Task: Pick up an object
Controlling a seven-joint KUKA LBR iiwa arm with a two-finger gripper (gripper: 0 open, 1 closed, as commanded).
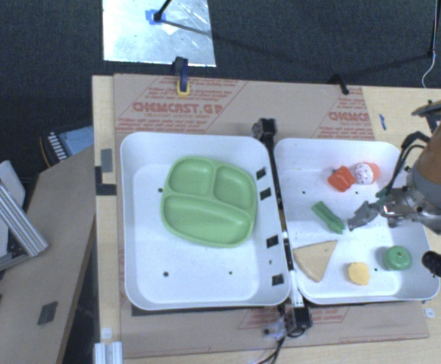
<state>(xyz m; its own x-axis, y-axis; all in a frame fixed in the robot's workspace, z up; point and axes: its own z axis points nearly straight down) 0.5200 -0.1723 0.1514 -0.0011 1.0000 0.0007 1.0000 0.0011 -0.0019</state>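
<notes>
The right bin (304, 165) holds several small objects. A green stick (328, 216) lies near its middle, an orange piece (341, 178) and a white-and-pink ball (364, 173) sit at the back, and a tan wedge (316, 259), a yellow ball (359, 273) and a round green piece (396, 258) are along the front. My gripper (359, 215) reaches in from the right and hangs just to the right of the green stick, close to it. Nothing shows in its grasp.
The left bin (141, 279) carries a green divided plate (208, 201). A black divider with clips (273, 203) runs between the bins. The arm's grey body (433, 196) covers the right bin's right side. Brown board (205, 105) lies beyond the bins.
</notes>
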